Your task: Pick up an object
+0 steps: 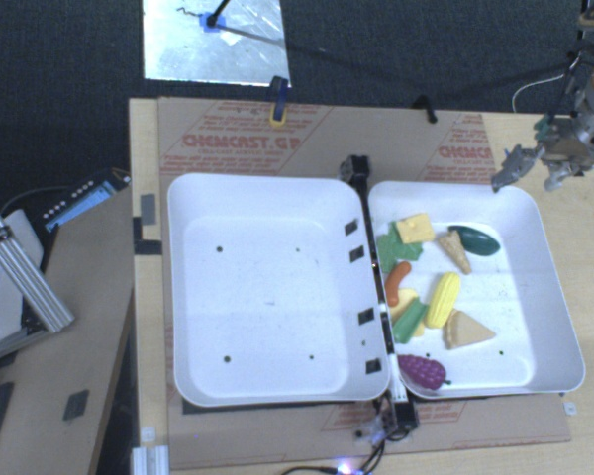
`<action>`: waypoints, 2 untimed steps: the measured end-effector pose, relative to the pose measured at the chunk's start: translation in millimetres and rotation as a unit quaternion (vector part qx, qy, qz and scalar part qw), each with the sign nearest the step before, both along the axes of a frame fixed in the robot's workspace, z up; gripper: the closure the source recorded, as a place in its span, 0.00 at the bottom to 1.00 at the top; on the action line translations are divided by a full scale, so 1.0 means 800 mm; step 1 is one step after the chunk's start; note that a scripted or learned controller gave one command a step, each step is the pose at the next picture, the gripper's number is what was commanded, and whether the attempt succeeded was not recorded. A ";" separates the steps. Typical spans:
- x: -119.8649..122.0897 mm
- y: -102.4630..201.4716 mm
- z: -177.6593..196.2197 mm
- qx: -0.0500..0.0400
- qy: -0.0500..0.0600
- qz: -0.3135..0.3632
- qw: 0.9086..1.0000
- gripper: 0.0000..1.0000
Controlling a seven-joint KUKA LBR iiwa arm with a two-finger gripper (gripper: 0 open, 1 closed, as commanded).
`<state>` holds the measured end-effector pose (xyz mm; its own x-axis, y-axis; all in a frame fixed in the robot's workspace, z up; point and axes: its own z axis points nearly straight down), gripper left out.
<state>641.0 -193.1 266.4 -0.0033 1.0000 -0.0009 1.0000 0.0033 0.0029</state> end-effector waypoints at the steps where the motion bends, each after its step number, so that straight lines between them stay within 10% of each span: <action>1: -0.168 -0.009 -0.125 0.003 0.009 -0.004 1.000 0.00; 2: -0.104 0.035 -0.220 -0.001 -0.003 0.001 1.000 0.00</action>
